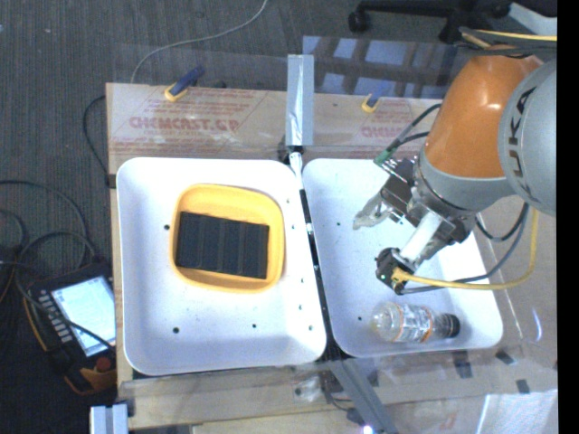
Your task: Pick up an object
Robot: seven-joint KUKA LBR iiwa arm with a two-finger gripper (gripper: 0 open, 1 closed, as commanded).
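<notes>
A clear plastic bottle [412,322] with a dark cap lies on its side near the front edge of the right bin [344,274]. In the left bin [145,242] sits a yellow dish [226,199] holding a black ridged block [223,245]. My gripper [377,212] hangs over the middle of the right bin, above and slightly left of the bottle and well apart from it. I see nothing held in it. The grey and orange arm covers the bin's right part.
A metal rail [299,98] runs back from the gap between the bins. Clamps hold the wooden board [226,120] behind them. A tablet [77,310] and cables lie on the floor at the left.
</notes>
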